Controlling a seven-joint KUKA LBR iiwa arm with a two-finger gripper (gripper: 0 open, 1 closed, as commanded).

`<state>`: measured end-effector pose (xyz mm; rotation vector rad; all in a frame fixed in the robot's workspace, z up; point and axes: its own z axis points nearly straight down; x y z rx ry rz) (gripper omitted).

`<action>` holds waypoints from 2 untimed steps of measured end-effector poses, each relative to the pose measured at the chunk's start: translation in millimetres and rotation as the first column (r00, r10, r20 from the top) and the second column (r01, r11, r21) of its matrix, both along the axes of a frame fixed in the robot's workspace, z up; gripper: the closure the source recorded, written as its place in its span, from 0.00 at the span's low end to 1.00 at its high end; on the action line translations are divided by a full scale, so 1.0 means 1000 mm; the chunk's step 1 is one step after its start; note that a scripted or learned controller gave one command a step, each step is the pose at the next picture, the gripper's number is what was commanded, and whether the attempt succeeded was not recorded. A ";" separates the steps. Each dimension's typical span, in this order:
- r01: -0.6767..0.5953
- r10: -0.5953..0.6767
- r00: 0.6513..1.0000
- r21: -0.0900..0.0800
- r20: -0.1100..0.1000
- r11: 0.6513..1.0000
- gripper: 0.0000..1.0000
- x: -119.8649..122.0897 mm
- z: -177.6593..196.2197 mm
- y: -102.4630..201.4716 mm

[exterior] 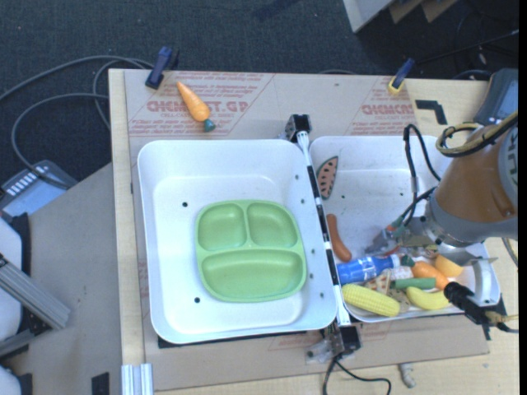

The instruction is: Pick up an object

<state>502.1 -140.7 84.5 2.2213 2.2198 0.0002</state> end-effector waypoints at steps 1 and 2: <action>0.001 -0.001 1.000 -0.001 0.001 1.000 1.00 0.000 0.010 0.000; 0.001 -0.001 1.000 0.000 0.001 1.000 0.00 0.000 0.010 0.000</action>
